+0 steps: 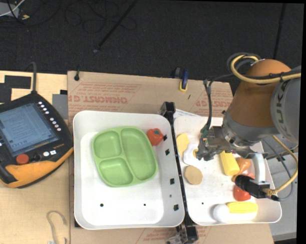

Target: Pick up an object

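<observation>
My gripper (204,150) hangs low over the left part of the right bin (205,216), its dark fingers pointing down among the toys. Just left of it lies a pale yellow piece (182,142). A round tan disc (193,175) sits below it. To its right lies a yellow block (228,163), with orange and red pieces (242,193) beyond. A yellow bar (242,207) and a white round piece (220,212) rest near the bin's front edge. I see nothing clearly held between the fingers.
The left bin (85,201) holds a green three-compartment plate (124,156) and a red-orange toy (154,136) near its right wall. A teach pendant (27,134) lies on the bench at the far left. A black divider (174,165) runs between the bins.
</observation>
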Controlling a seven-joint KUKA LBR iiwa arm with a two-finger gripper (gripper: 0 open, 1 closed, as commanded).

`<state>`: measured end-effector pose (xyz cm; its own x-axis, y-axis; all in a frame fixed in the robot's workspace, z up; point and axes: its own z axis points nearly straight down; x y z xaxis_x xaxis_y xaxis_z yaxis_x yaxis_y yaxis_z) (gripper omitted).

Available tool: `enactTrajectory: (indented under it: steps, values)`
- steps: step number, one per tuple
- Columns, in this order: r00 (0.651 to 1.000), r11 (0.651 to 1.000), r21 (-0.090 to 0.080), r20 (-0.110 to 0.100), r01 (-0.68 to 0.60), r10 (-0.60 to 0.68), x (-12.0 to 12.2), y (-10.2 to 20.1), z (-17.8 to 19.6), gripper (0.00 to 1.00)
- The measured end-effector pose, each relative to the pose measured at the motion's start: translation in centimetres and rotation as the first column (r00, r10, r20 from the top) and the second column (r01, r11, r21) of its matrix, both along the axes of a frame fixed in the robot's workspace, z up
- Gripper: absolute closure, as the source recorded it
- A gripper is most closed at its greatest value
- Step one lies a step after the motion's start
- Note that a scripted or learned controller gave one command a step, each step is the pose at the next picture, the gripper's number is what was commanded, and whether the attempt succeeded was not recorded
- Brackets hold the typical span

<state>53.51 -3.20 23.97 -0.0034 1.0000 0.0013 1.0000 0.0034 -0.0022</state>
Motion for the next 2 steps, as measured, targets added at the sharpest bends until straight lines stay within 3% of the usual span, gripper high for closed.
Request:
enactTrajectory:
  steps: [2]
  values:
    - [1.000,1.000,-0.001,-0.001,0.001,-0.001,2.7,8.6,-1.8,1.00]
